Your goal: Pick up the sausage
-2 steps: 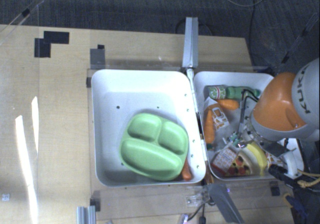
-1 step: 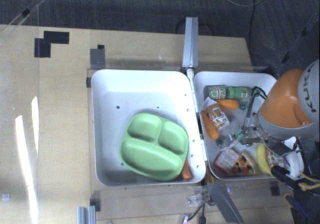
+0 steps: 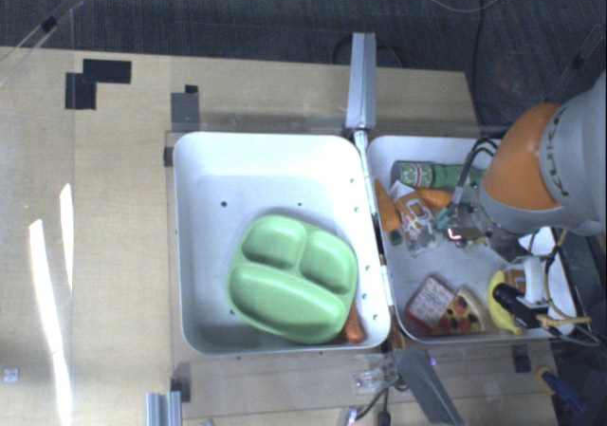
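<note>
sausage: orange-brown, slim, mostly hidden under green tray, left bin front-right corner. gripper over right bin; grip state cannot tell.

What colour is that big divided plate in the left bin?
Light green; the plate shows clearly in the camera view.

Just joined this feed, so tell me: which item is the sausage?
Look in the left bin, at the green plate. The sausage is probably the reddish-brown stub poking from under the plate's lower right edge, the only other thing in that bin.
</note>
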You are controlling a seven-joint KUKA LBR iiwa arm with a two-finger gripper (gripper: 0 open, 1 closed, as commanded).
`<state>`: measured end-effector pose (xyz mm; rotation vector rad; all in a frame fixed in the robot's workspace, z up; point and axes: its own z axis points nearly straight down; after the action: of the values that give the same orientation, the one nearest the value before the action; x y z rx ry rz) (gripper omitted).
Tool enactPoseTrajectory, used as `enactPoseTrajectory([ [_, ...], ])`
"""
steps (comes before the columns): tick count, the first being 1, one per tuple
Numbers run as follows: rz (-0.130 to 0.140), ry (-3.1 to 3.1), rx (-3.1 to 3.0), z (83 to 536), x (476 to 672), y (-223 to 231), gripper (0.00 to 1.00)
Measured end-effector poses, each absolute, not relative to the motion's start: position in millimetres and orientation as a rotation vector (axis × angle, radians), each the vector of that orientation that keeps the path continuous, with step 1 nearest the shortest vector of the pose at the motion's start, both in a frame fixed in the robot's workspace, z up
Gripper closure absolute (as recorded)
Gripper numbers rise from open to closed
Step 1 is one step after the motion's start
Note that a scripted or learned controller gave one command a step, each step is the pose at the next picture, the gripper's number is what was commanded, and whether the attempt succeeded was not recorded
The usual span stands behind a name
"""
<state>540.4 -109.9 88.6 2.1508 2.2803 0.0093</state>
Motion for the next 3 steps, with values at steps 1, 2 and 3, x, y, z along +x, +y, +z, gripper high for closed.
enactPoseTrajectory([
  [1,0.008,2.136,2.293,88,614.7,-93,0.0],
  [2,-0.006,2.123,2.319,144,656.2,-147,0.0],
  [3,0.004,2.13,2.301,156,659.5,-144,1.0],
])
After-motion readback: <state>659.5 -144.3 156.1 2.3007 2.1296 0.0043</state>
